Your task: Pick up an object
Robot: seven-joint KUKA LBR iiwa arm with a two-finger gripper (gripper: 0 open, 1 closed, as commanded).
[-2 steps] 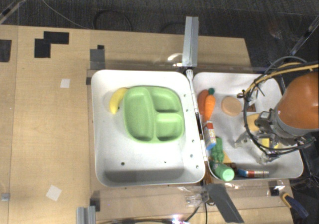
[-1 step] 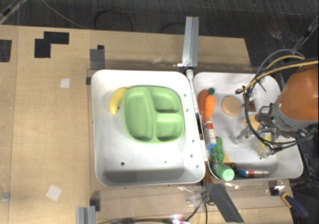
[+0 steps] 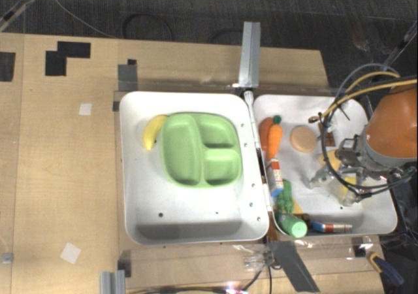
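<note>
My gripper (image 3: 334,187) is down in the right bin (image 3: 379,224), under the grey wrist with the orange band (image 3: 394,123). It is open, its two pale fingers (image 3: 318,179) spread apart just above the bin floor. A yellow object (image 3: 339,167) lies partly under the wrist, beside the fingers and not clamped. A tan round piece (image 3: 302,138) lies to the upper left of the gripper. An orange carrot (image 3: 272,139) rests along the bin's left wall.
Along the right bin's left and front walls lie a red-and-white tube (image 3: 277,174), a green bottle (image 3: 291,223) and a pen (image 3: 332,226). The left bin (image 3: 140,214) holds a green divided tray (image 3: 199,149) and a banana (image 3: 153,130).
</note>
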